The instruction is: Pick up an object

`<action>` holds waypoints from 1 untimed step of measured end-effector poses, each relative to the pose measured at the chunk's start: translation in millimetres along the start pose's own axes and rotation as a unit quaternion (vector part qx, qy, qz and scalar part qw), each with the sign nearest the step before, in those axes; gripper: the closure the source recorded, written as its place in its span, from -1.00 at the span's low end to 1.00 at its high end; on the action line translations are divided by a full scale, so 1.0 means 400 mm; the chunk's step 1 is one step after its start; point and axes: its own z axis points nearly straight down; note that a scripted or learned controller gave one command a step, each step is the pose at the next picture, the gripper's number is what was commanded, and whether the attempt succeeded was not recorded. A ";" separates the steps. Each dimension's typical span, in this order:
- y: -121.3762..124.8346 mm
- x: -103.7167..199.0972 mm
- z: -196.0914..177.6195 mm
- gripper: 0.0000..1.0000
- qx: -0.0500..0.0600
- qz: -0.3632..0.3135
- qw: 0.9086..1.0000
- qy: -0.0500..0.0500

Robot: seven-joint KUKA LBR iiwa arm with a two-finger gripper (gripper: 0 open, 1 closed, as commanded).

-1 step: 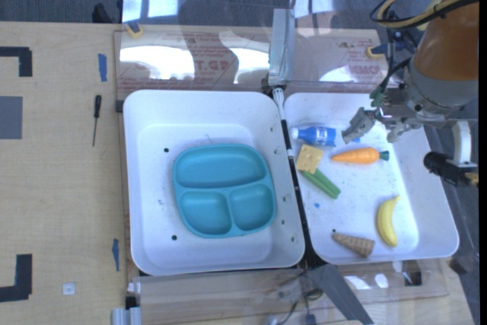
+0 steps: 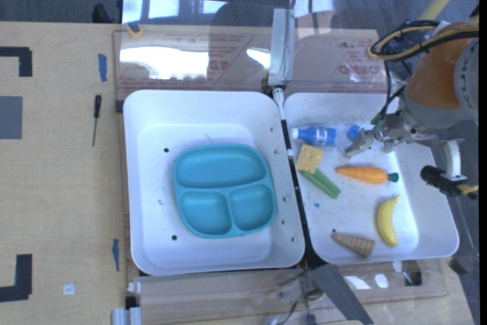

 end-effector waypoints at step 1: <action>0.003 0.001 -0.027 1.00 -0.001 0.000 1.000 0.000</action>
